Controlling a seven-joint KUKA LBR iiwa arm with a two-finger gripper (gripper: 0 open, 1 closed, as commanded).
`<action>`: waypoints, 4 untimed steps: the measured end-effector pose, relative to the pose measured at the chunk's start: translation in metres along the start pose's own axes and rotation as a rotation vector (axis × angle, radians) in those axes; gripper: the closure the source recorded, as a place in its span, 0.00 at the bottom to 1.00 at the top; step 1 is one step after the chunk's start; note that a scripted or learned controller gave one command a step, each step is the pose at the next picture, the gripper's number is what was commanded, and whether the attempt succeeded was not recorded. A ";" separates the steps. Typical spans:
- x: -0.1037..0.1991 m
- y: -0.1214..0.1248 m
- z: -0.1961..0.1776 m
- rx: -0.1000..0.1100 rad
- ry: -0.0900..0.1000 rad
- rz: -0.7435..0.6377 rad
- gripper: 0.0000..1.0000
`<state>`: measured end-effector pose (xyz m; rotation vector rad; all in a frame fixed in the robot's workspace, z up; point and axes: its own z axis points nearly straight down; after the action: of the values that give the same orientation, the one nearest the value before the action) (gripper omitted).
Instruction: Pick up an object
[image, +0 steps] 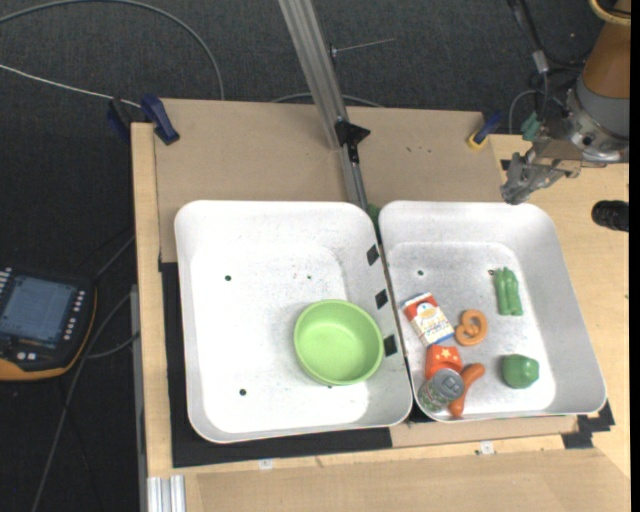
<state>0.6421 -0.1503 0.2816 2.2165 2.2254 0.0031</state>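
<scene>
A: Bench (260, 150) first. Brown board, with the two white bins side by side on it. Its front corners are cut by the frame's lower edge.

B: Left bin (250, 250)?

A: It holds one green bowl (338, 342), upright, near the front right corner, close to the wall shared with the right bin. A few dark specks on the floor; I cannot tell what they are.

B: Right bin (470, 235)?

A: Everything sits in its front half. A small carton (428, 320), white with red and blue print, lies tilted near the left wall; the print is too small to read. Just right of it is an orange ring (471, 327). Further right and toward the back is a long green piece (507, 291), shape hard to make out. At the front right is a rounded green lump (519, 371). At the front left is a cluster: a red-orange block (443, 357), a grey round thing (441, 388) touching it, and an orange stick (465, 385) alongside. Which lies on which I cannot tell.

B: Arm?

A: Arm (605, 70) enters at the top right, with its orange band cut by the frame's edge. The gripper (520, 180) hangs behind the right bin's rear right corner, above the board, well apart from every object.

B: Fingers?

A: Dark and blurred against the board. Cannot tell how far apart they stand. Nothing shows between them.

B: Other items?

A: A metal pole (320, 80) slants down to the gap between the bins. A handheld screen (40, 315) lies on the floor at left, partly cut off.
</scene>
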 end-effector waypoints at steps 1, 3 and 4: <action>0.043 -0.031 0.014 0.002 0.000 0.001 1.00; 0.136 -0.082 0.023 0.001 0.000 0.000 1.00; 0.181 -0.098 0.023 0.002 0.000 0.000 1.00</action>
<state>0.5431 0.0306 0.2582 2.2173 2.2271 0.0013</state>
